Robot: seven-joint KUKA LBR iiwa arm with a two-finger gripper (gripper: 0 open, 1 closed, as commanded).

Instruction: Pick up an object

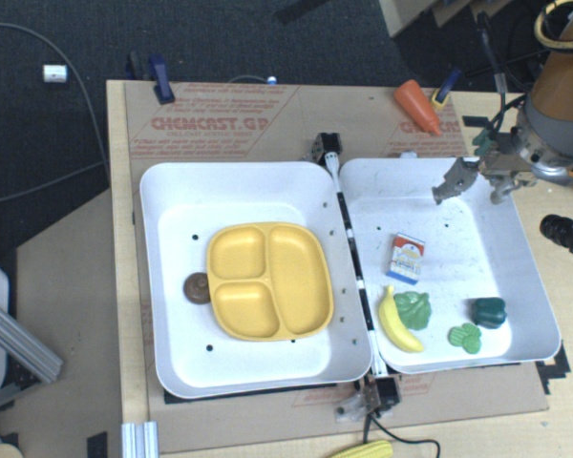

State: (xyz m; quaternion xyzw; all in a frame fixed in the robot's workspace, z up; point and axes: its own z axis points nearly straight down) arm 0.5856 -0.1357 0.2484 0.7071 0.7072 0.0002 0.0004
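Fingers on the gripper point(473, 181) look spread apart to me, one grey tip angling down-left and the other to its right, with nothing between them, so I'm calling it open and holding nothing. I'm using the small carton point(407, 259) as my landmark: it lies in the middle of the right bin point(525, 265), and the gripper hangs up and to the right of it, over the bin's far end. That carton is my pick for the grab. My guess is it's light, stiff-ish cardboard, not slippery, with flat sides, so I'd close across its narrow width. Below the carton, toward the near rim, the banana point(395, 321) lies touching a green leafy toy point(413, 309); they look like smooth plastic and I reckon they'd squirt out of the pads. Further right of those are a small green piece point(465, 337) and a dark green pepper point(487, 311), well apart from the carton. Left of the carton, past the bin wall, a yellow divided plate point(267, 281) fills the left bin point(162, 256) with a brown round thing point(198, 288) tucked at its edge. Nothing crowds the carton, so it looks like a clean approach.
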